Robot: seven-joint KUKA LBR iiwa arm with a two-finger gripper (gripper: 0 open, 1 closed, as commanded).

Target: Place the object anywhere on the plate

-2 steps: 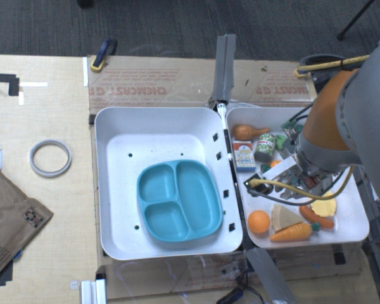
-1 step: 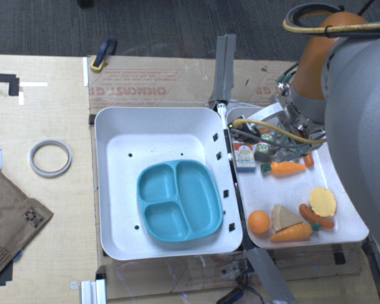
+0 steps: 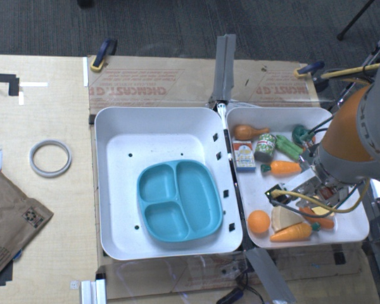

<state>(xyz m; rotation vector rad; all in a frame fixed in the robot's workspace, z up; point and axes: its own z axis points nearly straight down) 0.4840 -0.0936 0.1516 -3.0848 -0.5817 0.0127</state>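
Currently tool low in right bin; wide or narrow, cannot tell. Just beside it: pale wedge-shaped block, tapered orange carrot, smooth round orange ball. Farther up: second carrot, green-labelled can, small carton. Left bin holds glossy teal plate, rounded, three compartments, well apart from tool.
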